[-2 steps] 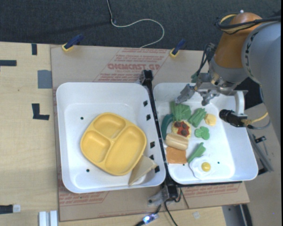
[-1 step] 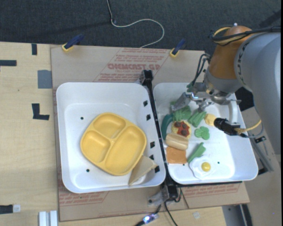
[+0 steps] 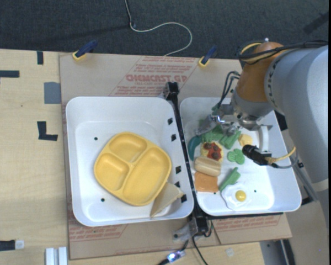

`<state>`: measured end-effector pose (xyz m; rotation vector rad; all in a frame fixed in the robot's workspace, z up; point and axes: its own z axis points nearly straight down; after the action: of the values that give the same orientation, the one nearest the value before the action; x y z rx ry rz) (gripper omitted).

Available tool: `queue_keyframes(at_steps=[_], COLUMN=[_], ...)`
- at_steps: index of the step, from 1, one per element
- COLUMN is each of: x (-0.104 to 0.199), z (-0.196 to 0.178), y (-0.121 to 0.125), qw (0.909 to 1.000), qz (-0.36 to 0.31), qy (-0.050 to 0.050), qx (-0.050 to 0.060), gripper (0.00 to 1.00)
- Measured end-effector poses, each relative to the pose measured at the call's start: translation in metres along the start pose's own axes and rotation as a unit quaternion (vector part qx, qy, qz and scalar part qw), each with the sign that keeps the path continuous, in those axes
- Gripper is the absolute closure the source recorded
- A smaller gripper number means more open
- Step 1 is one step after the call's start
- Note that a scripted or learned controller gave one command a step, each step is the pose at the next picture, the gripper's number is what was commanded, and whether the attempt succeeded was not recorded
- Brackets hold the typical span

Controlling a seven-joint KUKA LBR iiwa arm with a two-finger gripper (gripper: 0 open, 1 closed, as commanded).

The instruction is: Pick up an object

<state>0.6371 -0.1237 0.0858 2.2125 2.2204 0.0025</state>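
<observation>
**Two bins, one crowded with toy food beneath the lowered arm**

Two shallow white bins are set side by side on a cardboard sheet, which is clamped to the bench at its far edge, presumably so that nothing shifts under the arm's pushes. The left bin is occupied by a yellow divided plate, laid flat near the middle, with a cream wedge-shaped piece leaned against its near edge.

The right bin is packed with small toy foods, any of which could be taken for the task: a fried egg near the front wall, a green leafy piece just behind it, a hot dog in a bun beside an orange slice, a red-topped piece, and green items clustered at the back.

The gripper is lowered over that back cluster, just above the green pieces, which is judged to be the chosen target area. Whether the gripper is spread or closed cannot be told, since it is masked by the wrist and the clutter; no object is seen to be grasped. The pick is judged as not yet done.
</observation>
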Motion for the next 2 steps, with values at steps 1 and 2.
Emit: queue_keyframes(at_steps=[1, 2], x=[0.001, -0.003], z=[-0.009, -0.055], y=[-0.002, -0.008], qw=[1.0, 1.0], qz=[0.0, 0.002], qy=[0.001, 0.002], qx=[0.003, 0.002], gripper=[1.0, 1.0])
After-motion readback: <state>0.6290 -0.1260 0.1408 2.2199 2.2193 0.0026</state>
